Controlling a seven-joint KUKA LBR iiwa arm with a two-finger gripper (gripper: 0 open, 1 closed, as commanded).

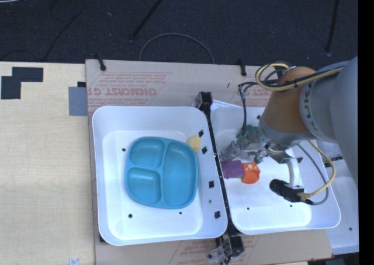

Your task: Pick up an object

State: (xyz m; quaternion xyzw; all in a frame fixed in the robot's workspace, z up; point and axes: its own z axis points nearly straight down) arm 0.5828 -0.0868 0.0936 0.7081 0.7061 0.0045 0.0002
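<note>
In the right bin point(274, 214) a purple object point(232, 168) lies beside an orange-red one point(250, 174), both near the bin's left wall. My gripper point(245, 148) hangs low just above and behind them, under the grey arm with its orange band. Its fingertips are lost in clutter and shadow. A small yellow object point(193, 140) rests in the left bin point(111, 211) at the upper right edge of a blue divided plate point(162, 171).
A black divider rail point(213, 164) runs between the two bins. The arm's bulk covers the right bin's upper right part. Cardboard point(134, 86) lies under both bins, with a pale wooden bench point(41, 170) to the left.
</note>
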